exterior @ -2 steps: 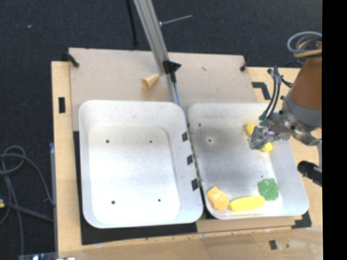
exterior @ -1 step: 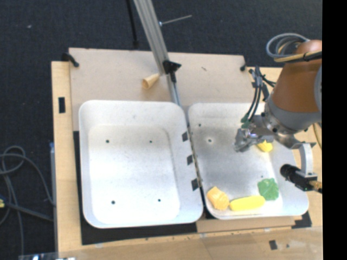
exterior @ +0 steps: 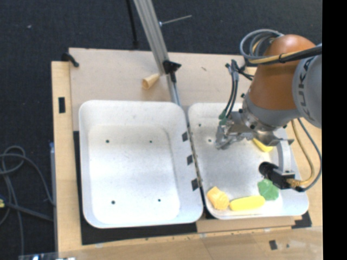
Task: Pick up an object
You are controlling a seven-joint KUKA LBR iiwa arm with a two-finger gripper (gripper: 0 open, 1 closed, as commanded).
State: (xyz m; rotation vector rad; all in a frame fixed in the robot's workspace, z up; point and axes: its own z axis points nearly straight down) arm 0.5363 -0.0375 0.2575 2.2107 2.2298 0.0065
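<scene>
- Objects for picking lie in the right bin [exterior: 201,124]: a yellow block [exterior: 218,198] and a long yellow piece [exterior: 247,203] along the near rim, touching each other, with a green object [exterior: 268,190] just to their right.
- Another yellow piece [exterior: 263,144] shows partly from under the wrist.
- Gripper [exterior: 223,140] hangs low over the upper middle of the right bin, well apart from the near-rim objects; whether its jaws are wide or narrow cannot be told, and nothing is seen between them.
- Left bin [exterior: 87,118] lies beside it.
- A small tan piece [exterior: 150,80] rests on the bench [exterior: 108,69] behind the bins, near a metal rail [exterior: 152,26].
</scene>
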